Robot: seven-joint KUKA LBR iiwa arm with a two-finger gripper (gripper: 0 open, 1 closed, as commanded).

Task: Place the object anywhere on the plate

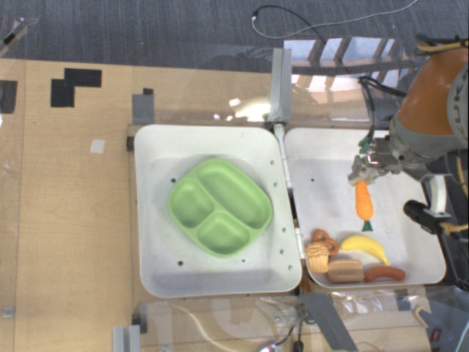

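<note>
- The gripper (364, 176) hangs over the right bin (322, 156), clenched on the top end of a toy carrot (364, 202); the carrot dangles beneath it, long axis running toward the bin's near edge, green tip lowest.
- The green divided plate (220, 207) sits mid-way in the left bin (157, 196), well apart to the carrot's left, across the wall between the bins.
- Banana (366, 248), sausage (384, 273) and other toy foods crowd the right bin's near edge, below the carrot.

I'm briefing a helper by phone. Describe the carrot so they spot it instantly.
Look in the right-hand white bin. Just below the pincer hangs the carrot, upright. It is the sole orange piece with a green tip, apart from the banana and sausage lower down.
</note>
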